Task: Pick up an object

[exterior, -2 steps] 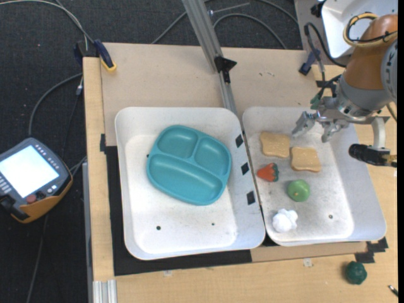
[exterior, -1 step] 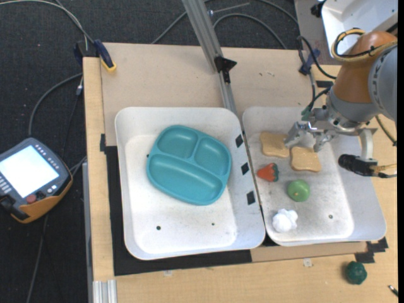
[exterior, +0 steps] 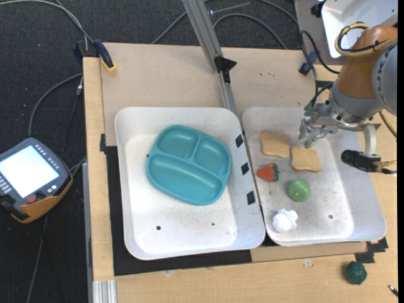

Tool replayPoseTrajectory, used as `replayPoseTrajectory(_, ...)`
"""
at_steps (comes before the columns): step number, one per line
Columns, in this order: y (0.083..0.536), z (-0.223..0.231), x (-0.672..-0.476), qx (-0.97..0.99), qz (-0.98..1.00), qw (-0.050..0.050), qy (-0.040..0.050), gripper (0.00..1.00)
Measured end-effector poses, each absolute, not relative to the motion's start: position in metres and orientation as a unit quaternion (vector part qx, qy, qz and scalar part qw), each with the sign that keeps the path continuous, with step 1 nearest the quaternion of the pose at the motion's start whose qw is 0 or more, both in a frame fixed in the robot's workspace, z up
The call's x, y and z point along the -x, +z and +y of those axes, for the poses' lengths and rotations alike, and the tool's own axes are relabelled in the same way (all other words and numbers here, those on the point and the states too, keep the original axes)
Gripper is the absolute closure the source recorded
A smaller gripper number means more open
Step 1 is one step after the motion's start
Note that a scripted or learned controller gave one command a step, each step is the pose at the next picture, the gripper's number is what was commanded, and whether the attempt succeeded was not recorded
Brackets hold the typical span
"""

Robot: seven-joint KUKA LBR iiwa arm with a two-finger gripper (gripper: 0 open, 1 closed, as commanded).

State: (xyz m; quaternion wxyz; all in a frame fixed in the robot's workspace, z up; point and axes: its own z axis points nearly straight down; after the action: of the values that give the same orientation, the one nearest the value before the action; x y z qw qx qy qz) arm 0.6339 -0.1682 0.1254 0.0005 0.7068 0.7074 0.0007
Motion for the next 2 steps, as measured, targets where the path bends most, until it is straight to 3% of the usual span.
replayPoseTrajectory(2,0.243,-0.174,-0.642,-0.707,0.708,0.003,0.0019,1.00)
